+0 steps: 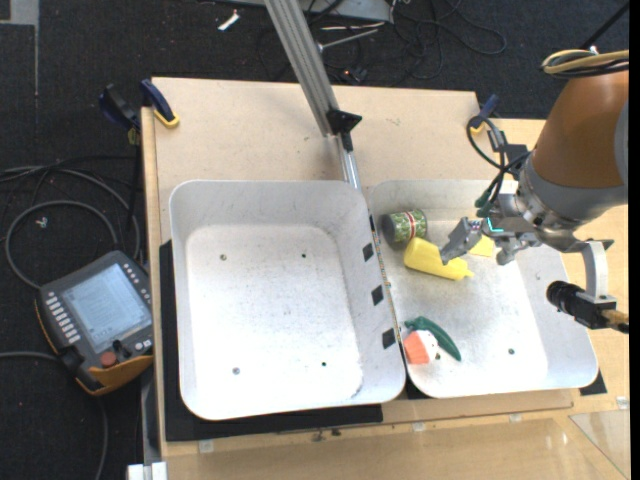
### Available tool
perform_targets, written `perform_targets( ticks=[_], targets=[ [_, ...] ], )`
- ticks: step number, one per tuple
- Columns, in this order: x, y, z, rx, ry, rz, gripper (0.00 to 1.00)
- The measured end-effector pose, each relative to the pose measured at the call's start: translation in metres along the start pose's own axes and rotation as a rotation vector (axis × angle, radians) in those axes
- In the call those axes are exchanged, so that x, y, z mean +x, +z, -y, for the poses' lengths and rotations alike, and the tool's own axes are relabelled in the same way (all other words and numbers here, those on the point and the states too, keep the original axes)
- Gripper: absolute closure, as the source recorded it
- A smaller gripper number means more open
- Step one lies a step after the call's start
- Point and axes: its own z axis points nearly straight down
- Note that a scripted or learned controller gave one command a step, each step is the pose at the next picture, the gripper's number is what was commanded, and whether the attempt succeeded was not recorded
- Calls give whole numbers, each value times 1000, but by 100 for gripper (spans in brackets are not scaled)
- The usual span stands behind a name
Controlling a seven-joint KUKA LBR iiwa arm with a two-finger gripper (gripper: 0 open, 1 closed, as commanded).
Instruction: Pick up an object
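Currently | gripper [482, 242] hovering with jaws spread, holding nothing, just right of yellow object [436, 260] lying in right bin [560, 368] | grasp pending, lift remaining.

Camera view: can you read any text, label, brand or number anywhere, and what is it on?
No text can be read.
Green can in the right bin: its label is too blurred to read.
Teach pendant left of the bench: the screen and keys show marks too small to read.
Yellow object and the orange, white and green toy: no lettering visible.
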Motion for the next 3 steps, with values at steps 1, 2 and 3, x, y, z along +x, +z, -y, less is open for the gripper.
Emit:
perform_targets(
  ticks=[1, 2, 3],
  targets=[
    [0, -2, -1, -4, 2, 1, 0],
    [-2, 54, 9, 1, 4, 0, 0],
    [-3, 107, 21, 2, 4, -1, 0]
  ],
)
